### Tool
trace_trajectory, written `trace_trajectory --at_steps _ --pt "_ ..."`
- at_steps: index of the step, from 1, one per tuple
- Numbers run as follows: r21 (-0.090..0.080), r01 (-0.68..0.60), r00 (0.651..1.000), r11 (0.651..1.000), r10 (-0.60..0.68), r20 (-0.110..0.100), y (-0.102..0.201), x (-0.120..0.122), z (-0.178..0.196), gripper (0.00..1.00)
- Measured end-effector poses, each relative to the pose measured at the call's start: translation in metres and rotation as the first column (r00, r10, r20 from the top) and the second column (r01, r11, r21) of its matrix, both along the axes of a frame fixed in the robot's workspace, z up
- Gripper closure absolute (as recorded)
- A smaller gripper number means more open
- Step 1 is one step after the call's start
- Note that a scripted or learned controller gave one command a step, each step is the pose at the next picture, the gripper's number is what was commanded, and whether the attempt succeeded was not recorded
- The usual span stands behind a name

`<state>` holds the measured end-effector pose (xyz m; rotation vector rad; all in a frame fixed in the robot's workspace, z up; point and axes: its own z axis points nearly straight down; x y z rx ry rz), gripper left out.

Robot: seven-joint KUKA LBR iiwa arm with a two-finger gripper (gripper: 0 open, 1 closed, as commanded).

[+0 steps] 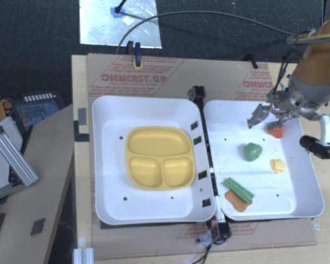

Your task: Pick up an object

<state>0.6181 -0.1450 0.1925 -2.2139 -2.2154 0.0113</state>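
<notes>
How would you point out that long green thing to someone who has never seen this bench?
Start at the right bin, the one under the arm. Go to its front left corner, nearest the divider between the bins. The green stick lies there at a slant, its lower end on an orange piece; it is long and straight, while the other green object farther back is round and lumpy.

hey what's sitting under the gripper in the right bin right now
Just under the gripper, a small orange-red object lies on the floor of the right bin. The gripper covers its upper part, so its full shape cannot be seen.
</notes>
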Motion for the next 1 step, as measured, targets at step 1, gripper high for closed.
trace_trajectory --at_steps 1 --pt "-0.002 -0.003 1.000 1.000 0.003 0.013 0.0005 0.0028 0.0084 0.00"
